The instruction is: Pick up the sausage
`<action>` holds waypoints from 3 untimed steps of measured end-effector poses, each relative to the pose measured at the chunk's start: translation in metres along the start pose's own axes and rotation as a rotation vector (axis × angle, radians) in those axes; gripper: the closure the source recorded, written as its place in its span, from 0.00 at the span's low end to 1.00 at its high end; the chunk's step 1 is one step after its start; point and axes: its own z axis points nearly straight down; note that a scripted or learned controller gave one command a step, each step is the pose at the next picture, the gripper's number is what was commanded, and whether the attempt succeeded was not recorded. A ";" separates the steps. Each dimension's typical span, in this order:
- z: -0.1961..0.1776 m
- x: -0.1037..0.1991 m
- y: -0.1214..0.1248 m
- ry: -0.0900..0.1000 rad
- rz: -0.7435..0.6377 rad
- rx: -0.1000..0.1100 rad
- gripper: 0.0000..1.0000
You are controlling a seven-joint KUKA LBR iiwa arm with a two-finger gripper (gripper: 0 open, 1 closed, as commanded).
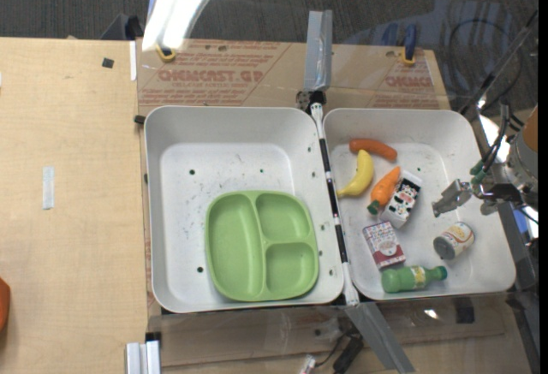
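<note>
Watching the feed remotely, I read the job as barely begun: the sausage, a short orange-red rounded link (pixel 372 147), lies near the far edge of the right-hand shallow white plastic bin (pixel 462 128), a bit left of that bin's middle, w/ nothing on top of it. Just below it sits the yellow curved toy banana (pixel 358 175), very close, maybe touching at its top tip, can't say for sure. Next to that, the orange toy carrot w/ green stub (pixel 384 191) leans diagonally against a small black-and-white printed carton (pixel 402 200). Nearer the front edge: a red-and-white snack box (pixel 384 245), a green plastic bottle lying on its side (pixel 413 278), and a small cream-coloured tin can (pixel 454 240) toward the right wall. The grey two-finger gripper (pixel 467 192) hangs near the bin's right wall, above the can and well apart from the sausage; fingers look spread and hold nothing, so I call it released. My guess is it sits there because the arm enters from that side and hasn't lined up yet. The left-hand white bin (pixel 171 192) carries a lime-green three-compartment plastic tray (pixel 261 244) toward its front-right corner, out of the way. Next move, imo: cross toward the far edge and come down along the sausage's long axis; the banana crowding its near side is the risk for a finger snag.
</note>
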 end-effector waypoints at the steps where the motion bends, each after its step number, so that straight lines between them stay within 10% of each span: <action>1: 0.114 -0.005 0.090 0.000 -0.033 -0.004 0.00; 3: 0.123 0.067 0.174 -0.002 -0.101 -0.004 0.00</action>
